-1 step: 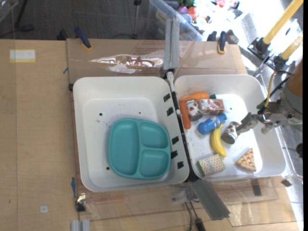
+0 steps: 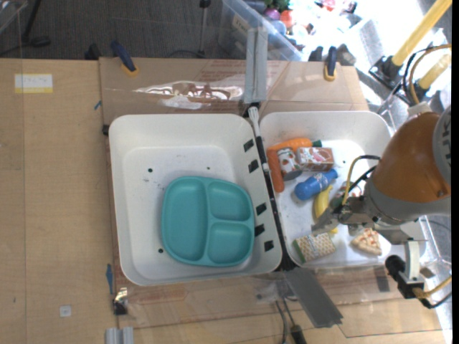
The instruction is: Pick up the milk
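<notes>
White bins side by side on bench: left bin (image 2: 129, 192) holding teal divided plate (image 2: 208, 221), right bin (image 2: 373, 124) holding the toy food. Milk (image 2: 314, 158), judged to be the small red-and-white carton lying on its side, toward far-left of right bin, touching or just beside an orange carrot-like piece (image 2: 281, 149) on its left; print too small to confirm the label. Blue bottle-shaped toy (image 2: 313, 185) just near of the carton, banana (image 2: 323, 201) beside that, waffle-like block (image 2: 316, 246) and pizza slice (image 2: 368, 241) along the near wall. Gripper (image 2: 337, 219) low over the near-right part of the bin, close to banana and waffle, apart from the carton; fingers dark and foreshortened under the wrist, so spread or pressed together cannot be told, nothing seen between them. Risks, as judgement: descent from present spot likely to meet banana or waffle instead of milk; carton lying flat and crowded by carrot and blue toy, so a finger could land on a neighbour, push the carton against the bin's left wall, or pinch two items at once. Hidden: right side of bin under orange-banded arm (image 2: 412, 163); bin floor below the wrist; carton's far edge against carrot unclear.
</notes>
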### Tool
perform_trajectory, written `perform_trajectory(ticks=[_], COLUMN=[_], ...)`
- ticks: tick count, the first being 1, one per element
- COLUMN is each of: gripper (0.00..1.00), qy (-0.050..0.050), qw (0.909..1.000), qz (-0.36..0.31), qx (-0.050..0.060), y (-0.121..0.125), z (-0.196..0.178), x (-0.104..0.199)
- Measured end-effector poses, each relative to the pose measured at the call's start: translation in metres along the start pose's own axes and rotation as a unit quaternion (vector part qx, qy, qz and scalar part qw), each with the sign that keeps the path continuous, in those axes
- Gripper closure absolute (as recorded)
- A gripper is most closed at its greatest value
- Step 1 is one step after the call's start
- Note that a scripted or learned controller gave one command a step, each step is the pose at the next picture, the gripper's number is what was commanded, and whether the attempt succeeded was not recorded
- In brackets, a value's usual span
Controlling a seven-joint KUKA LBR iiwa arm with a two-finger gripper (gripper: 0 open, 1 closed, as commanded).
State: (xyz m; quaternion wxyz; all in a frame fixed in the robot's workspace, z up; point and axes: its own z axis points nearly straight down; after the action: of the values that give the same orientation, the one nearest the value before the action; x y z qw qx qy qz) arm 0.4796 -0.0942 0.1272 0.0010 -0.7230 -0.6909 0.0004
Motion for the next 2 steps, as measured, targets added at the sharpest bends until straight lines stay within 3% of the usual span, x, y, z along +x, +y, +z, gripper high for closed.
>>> perform_trajectory(ticks=[1,2], gripper=[0.0,1.0], qy=[0.002,-0.001], qw=[0.9775,0.9781], qz=[-0.211,-0.208], qx=[-0.007,-0.014], y=[0.02,0.023], z=[0.034,0.02], x=[-0.007,-0.009])
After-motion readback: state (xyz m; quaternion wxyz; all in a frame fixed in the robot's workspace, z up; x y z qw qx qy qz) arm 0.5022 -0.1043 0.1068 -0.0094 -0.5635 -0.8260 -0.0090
